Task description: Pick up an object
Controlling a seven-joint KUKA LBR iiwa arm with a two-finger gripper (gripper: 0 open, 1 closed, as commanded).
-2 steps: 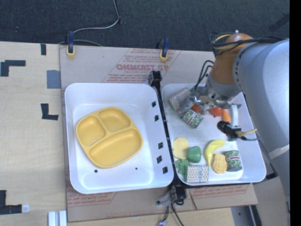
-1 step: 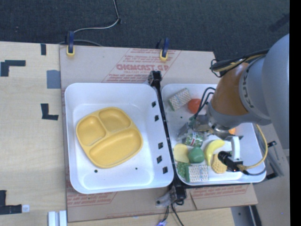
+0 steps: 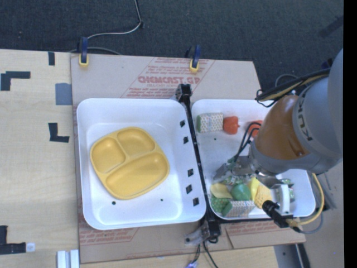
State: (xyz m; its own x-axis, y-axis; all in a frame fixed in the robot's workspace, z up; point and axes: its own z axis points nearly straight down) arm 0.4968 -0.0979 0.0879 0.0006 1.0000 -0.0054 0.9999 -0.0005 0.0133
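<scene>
the arm's gripper (image 3: pixel 233 171) is down in the right bin (image 3: pixel 304 208), low over the pile of small objs in its front half. can't tell its state from this angle, the wrist and orange band cover too much. nothing is visibly held.

nearest candidates sit just toward the front edge from the gripper: a green toy (image 3: pixel 241 192), touching a yellow piece (image 3: pixel 220 190) on its left and a yellow corn-like piece (image 3: pixel 261 192) on its right, w/ a mesh-wrapped item (image 3: pixel 241 207) below them. they're packed touching each other (hard to separate one cleanly, i'd guess).

further back, well apart from the gripper, lie a pale striped roll (image 3: pixel 211 122) and an orange-red obj (image 3: pixel 231 125), side by side near the bin's far wall. the roll's long axis runs left-right.

left bin (image 3: pixel 89 116) holds a yellow divided plate (image 3: pixel 129 162), far from the gripper.

pick looks not yet done.
</scene>
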